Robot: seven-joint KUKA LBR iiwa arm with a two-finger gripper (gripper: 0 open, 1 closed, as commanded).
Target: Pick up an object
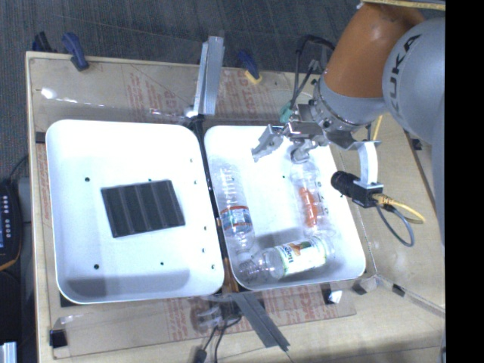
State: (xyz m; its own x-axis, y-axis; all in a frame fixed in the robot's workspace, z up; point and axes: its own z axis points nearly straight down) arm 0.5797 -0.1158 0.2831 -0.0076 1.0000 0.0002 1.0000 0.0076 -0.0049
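Blue clamps [76, 51] along bench [113, 78] edge

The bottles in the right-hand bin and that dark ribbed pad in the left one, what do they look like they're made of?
The three bottles look like thin clear plastic: the bin's white floor shows through them and they catch glossy highlights, with paper or film labels. The dark ribbed pad looks matte, perhaps rubber or foam; its material cannot be settled from here.
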